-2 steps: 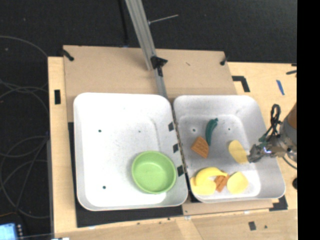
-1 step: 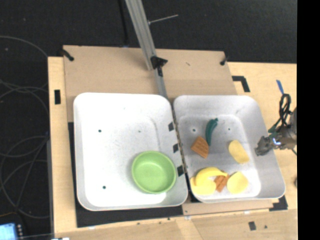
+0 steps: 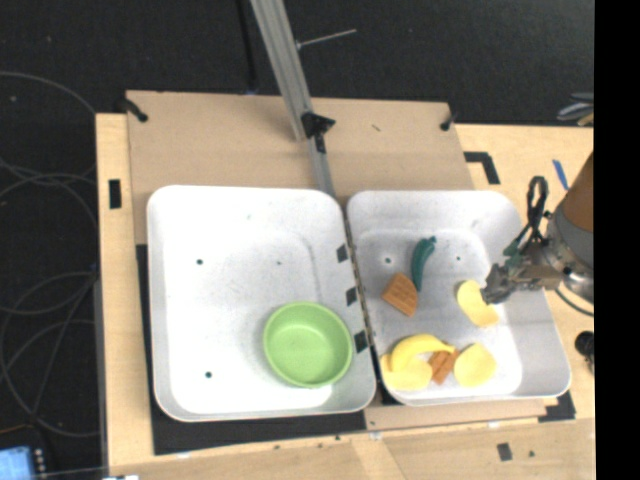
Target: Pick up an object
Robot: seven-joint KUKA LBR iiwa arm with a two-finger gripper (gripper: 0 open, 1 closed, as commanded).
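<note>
The right bin (image 3: 470,213) holds several small objects. A teal curved piece (image 3: 424,256) lies near its middle, with an orange-brown wedge (image 3: 401,294) just below it. Along the front sit a yellow banana-like piece (image 3: 411,356), a small orange piece (image 3: 441,365) and a yellow round piece (image 3: 476,364). Another yellow piece (image 3: 476,303) lies toward the right side. My gripper (image 3: 497,286) reaches in from the right and sits right at this yellow piece, its dark fingertips touching the piece's right edge. I cannot make out the finger gap.
The left bin (image 3: 200,228) holds a green bowl (image 3: 307,343) near its front right corner. A grey metal pole (image 3: 285,63) slants up from between the bins at the back. The arm's wrist with cables (image 3: 545,238) hangs over the right bin's right rim.
</note>
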